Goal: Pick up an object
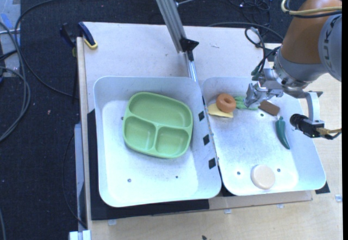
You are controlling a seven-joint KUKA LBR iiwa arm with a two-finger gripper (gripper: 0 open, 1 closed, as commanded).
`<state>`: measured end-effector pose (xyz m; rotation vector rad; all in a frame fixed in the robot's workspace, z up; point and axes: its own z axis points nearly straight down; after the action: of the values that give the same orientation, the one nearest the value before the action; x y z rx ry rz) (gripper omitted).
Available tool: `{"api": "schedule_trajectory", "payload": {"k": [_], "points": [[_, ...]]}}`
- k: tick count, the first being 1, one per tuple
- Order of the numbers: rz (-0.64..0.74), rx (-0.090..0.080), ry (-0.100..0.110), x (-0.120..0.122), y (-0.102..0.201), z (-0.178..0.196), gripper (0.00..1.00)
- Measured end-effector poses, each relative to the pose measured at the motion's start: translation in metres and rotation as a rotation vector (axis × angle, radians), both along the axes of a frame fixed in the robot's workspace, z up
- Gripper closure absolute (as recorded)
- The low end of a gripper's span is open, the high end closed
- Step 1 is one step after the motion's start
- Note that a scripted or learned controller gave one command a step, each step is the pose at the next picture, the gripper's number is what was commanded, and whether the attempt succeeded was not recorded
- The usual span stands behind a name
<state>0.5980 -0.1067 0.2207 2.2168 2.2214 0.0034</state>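
My gripper (253,97) is low in the right bin (304,179), near its far edge. Its tip sits right over a small light-green item (241,103), which it partly hides. An orange doughnut-shaped toy (225,103) lies just left of that, resting on a yellow piece (220,114). A brown block (268,107) lies just right of the gripper. A dark green pepper-like toy (283,132) sits further right and nearer. A beige round disc (263,176) lies near the bin's front edge.
The left bin (109,179) holds a light-green divided plate (158,124). A slanted metal pole (171,16) rises from the back of the bench between the bins. Black clips (206,139) mark the seam between the bins.
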Motion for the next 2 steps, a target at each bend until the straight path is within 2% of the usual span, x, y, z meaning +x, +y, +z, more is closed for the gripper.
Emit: {"api": "schedule_trajectory", "payload": {"k": [2], "points": [[0.006, 0.002, 0.002, 0.016, 0.114, -0.009, 1.0]]}}
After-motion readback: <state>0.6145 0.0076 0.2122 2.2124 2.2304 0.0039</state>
